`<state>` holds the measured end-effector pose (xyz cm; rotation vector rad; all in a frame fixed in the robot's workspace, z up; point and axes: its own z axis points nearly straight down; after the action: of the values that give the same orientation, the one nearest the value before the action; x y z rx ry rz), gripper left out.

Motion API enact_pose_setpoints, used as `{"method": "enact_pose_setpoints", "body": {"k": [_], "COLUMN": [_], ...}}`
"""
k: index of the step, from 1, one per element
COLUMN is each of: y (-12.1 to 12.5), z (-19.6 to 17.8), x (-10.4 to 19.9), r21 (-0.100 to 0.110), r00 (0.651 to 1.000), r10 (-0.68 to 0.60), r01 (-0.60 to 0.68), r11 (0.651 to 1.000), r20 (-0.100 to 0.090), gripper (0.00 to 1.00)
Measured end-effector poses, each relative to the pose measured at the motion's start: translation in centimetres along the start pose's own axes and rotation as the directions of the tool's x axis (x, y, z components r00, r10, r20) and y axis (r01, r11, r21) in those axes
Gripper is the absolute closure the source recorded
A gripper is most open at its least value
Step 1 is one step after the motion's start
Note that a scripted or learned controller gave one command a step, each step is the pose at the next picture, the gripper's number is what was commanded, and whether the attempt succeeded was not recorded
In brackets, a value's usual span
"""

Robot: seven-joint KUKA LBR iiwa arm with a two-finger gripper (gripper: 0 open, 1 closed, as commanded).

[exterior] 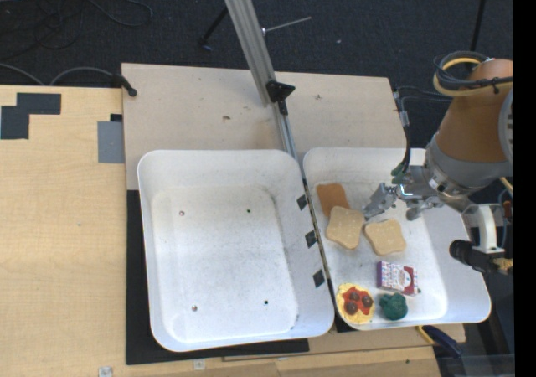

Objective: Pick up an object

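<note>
The table (209,107) carries two shallow white bins side by side. The left bin (167,174) shows small dark specks on its floor. The right bin (456,304) holds all the loose objects.

The arm (469,128) enters from the right, with its orange band above the wrist. The claw (378,202) is positioned over the middle of the right bin, pointing left. Its metal fingers (373,206) appear slightly spread, and no object is visible between them. The claw tip is just beside the upper edges of two bread-like pieces; contact cannot be confirmed.

Objects in the right bin:
- A brown toast-like slice (332,196) lies near the left wall of the bin, at the far end of the group.
- A pale bread piece (344,227) overlaps the near edge of the brown slice.
- A second tan bread piece (385,237) lies just to the right of the pale one.
- A small purple-and-white packet (395,276) lies nearer, below the tan piece.
- A yellow plate with red items (355,302) rests at the near-left corner of the bin.
- A green round object (392,307) lies just beside the plate, to its right.

A slanted aluminium bar (251,40) rises from the far junction of the bins.
</note>
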<state>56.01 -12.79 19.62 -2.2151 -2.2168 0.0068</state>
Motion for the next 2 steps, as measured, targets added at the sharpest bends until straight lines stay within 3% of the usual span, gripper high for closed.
{"method": "enact_pose_setpoints", "body": {"k": [1, 2], "y": [0.1, 0.2], "z": [-0.3, 6.2], "x": [-0.1, 0.0], "r21": [-0.005, 0.001], "r00": [1.0, 1.0], "r10": [0.002, 0.001], "r01": [-0.002, -0.001], "r11": [1.0, 1.0], "r20": [0.001, 0.0], "gripper": [0.0, 0.0]}}
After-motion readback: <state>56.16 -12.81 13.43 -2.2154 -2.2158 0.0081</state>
